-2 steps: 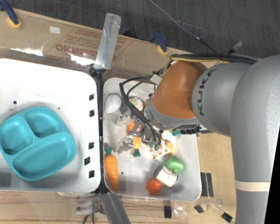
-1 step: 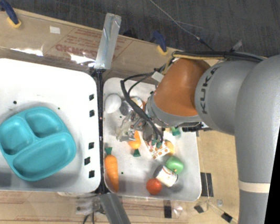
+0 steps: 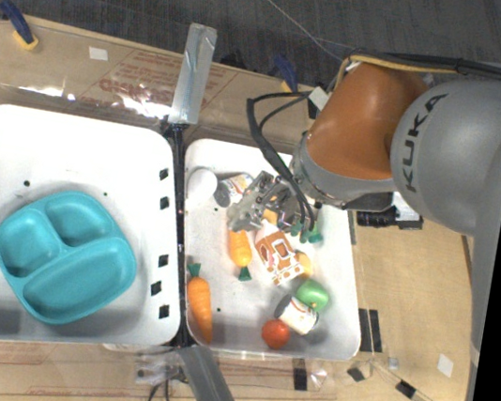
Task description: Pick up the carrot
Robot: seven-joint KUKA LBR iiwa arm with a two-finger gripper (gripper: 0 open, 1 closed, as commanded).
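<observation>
The carrot (image 3: 199, 302) is orange with a green top, lying lengthwise near the front left corner of the right bin (image 3: 350, 288), close beside its left wall.

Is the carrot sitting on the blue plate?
No, the carrot lies in the right bin by its left wall, while the blue plate is in the left bin.

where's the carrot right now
The carrot lies in the right bin, at its near-left corner against the wall next to the left bin, left of the tomato.
</observation>
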